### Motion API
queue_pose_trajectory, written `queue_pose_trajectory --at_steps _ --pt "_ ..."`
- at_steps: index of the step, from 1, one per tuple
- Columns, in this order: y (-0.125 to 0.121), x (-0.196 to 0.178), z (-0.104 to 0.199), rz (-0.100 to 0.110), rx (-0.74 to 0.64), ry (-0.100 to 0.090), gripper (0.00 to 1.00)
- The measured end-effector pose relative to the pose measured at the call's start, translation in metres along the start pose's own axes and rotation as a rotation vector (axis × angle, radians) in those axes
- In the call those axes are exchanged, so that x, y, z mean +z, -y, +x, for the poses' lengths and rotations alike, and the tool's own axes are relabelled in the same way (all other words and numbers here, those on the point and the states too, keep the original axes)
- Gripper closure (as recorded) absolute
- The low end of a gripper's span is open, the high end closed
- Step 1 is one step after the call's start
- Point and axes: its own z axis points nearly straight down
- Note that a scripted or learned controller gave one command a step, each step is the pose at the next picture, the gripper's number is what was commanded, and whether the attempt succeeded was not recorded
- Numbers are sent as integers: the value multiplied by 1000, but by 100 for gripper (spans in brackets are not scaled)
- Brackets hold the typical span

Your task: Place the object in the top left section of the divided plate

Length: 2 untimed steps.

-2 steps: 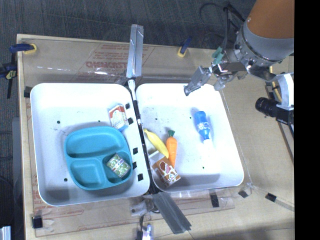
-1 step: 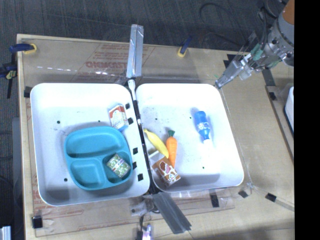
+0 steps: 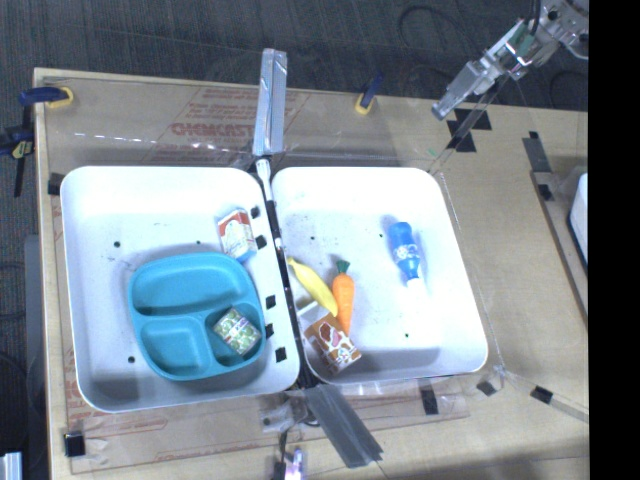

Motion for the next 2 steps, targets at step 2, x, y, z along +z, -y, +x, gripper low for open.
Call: queue_pose_trajectory --at_steps 2 --pt "3 -1 1 -2 -535 3 0"
